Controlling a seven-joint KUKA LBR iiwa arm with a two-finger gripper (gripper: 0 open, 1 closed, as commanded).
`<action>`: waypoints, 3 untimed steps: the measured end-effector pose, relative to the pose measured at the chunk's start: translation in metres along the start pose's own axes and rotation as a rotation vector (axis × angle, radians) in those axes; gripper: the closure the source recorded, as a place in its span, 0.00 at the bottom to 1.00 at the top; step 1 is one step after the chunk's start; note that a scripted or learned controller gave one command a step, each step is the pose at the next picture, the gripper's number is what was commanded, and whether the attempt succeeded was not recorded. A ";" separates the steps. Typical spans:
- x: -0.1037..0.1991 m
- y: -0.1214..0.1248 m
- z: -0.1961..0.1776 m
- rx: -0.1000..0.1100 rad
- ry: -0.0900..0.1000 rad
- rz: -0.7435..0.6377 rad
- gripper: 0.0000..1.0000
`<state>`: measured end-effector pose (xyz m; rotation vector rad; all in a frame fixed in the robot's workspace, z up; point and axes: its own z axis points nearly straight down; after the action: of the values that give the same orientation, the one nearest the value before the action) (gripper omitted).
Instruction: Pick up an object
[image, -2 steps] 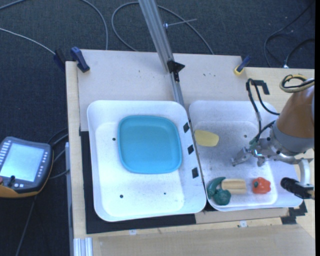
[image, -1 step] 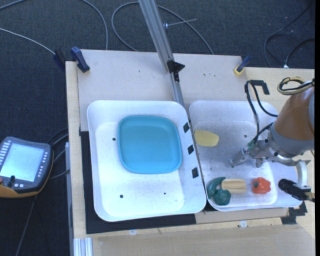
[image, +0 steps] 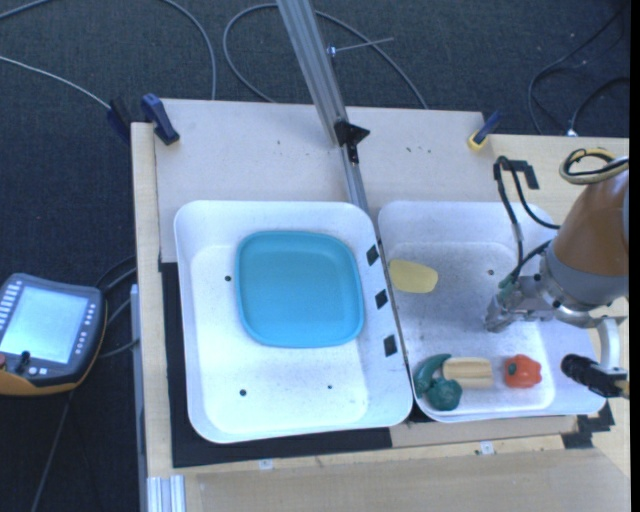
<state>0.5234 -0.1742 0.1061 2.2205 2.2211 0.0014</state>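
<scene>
1. Nearest to us, along the front wall of the right bin (image: 470, 412), we see three small items in a row: a dark green piece (image: 437, 383), perhaps a toy vegetable, a tan block (image: 468, 372) touching it, and a red tomato-like toy (image: 521, 371) just beside the block.
2. A little further back, the gripper (image: 500, 318) hangs over the right bin's floor, above and behind the red toy and clear of all three items. We see nothing between its jaws, and we cannot tell whether it is released or clenched at this angle.
3. Further in, a flat yellow piece (image: 413, 276) lies near the divider side of the same bin, well apart from the gripper.
4. In the left bin (image: 200, 300) a blue square plate (image: 300, 288) rests alone.
5. We judge the approach step to be in hand: nothing is lifted yet. The red toy looks the closest candidate.
6. The next move calls for centring over one item, descending with room on both sides, and avoiding the bin's front wall, since the row sits tight against it.
</scene>
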 end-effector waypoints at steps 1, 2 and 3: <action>0.002 -0.008 -0.055 -0.004 -0.001 0.000 1.00; 0.009 -0.001 -0.112 -0.005 -0.001 -0.001 1.00; 0.010 -0.004 -0.155 -0.003 -0.001 0.000 1.00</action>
<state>0.5195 -0.1637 0.2614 2.2181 2.2195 0.0040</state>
